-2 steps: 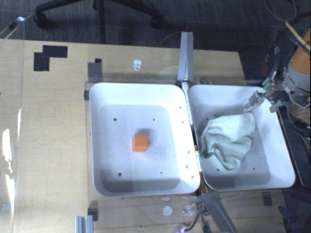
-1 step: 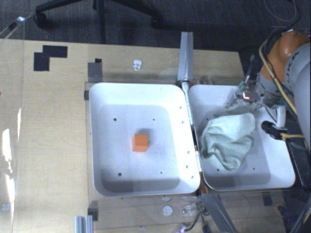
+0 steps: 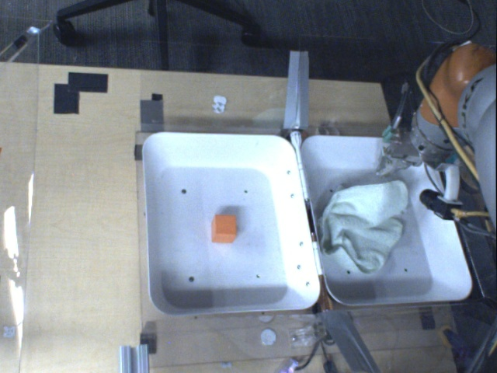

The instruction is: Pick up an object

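A small orange cube (image 3: 224, 228) lies near the middle of the left white bin (image 3: 167, 208). In the right bin (image 3: 443, 263), a crumpled pale cloth (image 3: 363, 222) is spread over the centre. My gripper (image 3: 396, 163) hangs at the far right part of that bin, right above the cloth's upper right corner, which reaches up toward it. Whether the gripper touches the cloth is not clear from this angle.
A metal bar (image 3: 297, 92) stands behind the seam between the two bins. Black tape marks (image 3: 78, 90) sit on the wooden bench at the far left. The arm's grey body with its orange band (image 3: 458, 72) and cables fills the right side.
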You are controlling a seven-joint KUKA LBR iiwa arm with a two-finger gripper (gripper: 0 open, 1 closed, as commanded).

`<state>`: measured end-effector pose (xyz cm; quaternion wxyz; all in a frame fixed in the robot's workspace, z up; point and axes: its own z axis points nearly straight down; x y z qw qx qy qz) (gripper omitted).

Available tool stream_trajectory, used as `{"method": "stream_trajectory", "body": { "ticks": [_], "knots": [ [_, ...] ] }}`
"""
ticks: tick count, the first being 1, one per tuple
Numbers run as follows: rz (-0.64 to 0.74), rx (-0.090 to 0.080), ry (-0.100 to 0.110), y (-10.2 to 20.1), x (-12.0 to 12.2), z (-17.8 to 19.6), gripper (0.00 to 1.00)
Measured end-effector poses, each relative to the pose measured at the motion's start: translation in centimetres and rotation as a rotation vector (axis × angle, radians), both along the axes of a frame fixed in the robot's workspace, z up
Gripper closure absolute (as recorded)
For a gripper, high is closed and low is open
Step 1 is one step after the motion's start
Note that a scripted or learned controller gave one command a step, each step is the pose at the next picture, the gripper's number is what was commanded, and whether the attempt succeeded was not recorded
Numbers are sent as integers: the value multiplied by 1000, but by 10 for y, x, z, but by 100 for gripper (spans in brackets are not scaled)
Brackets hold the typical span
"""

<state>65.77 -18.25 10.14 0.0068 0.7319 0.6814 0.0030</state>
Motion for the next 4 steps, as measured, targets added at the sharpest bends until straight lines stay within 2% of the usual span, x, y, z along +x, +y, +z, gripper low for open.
{"method": "stream_trajectory", "body": {
  "ticks": [1, 2, 3, 4],
  "knots": [
    [0, 1, 0, 0, 0, 0, 0],
    [0, 1, 0, 0, 0, 0, 0],
    [126, 1, 7, 7, 14, -13, 0],
    [132, -2, 0, 8, 16, 0, 100]
  ]
}}
